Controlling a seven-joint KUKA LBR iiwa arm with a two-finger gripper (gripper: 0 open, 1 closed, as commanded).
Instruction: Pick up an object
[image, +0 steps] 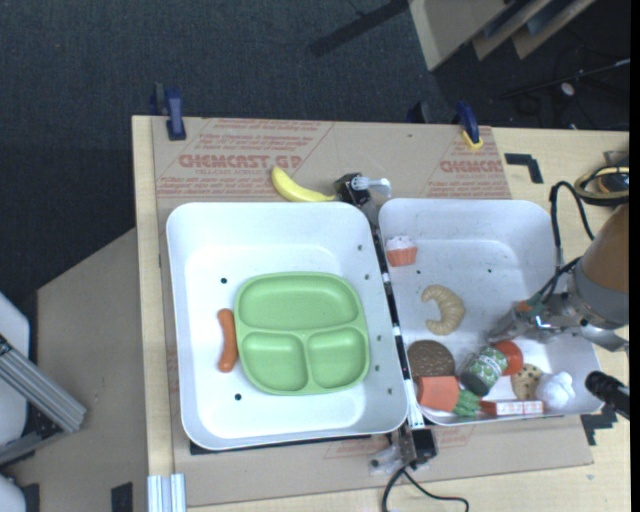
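Observation:
The right bin (470, 225) holds a tan croissant (443, 308), a small orange-and-white piece (400, 251), a dark round cookie (430, 357), an orange block (436, 390), a green can (484, 369) with a red end (509, 354), a speckled biscuit (526, 380) and a white lump (556, 389). My gripper (528, 319) reaches in from the right, low over the bin's right side. It sits just above the can's red end and right of the croissant. Nothing is visibly held.
The left bin (200, 250) carries a green divided plate (300, 332) with an orange sausage (227, 340) beside it. A banana (298, 188) and a small black-and-white object (362, 187) lie on the bench behind the bins. A black cable (556, 215) loops over the right bin's far corner.

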